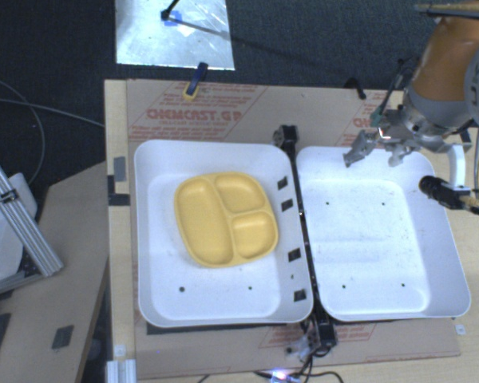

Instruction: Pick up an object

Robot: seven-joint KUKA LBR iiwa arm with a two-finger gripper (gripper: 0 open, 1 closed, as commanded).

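Note:
A yellow divided plate (223, 218) with three compartments lies flat in the left white bin (160, 294). My gripper (376, 155) hangs over the far edge of the right white bin (383, 294), well to the right of the plate. Its two fingers (354, 155) are spread apart and nothing sits between them. The orange band of the arm (451, 50) rises above the wrist at the upper right.
A cardboard sheet (223, 110) lies under both bins. A black hinge strip (297, 214) runs between them. A shiny metal sheet (174, 21) lies at the back. A black cable fitting (441, 191) juts over the right bin's right rim.

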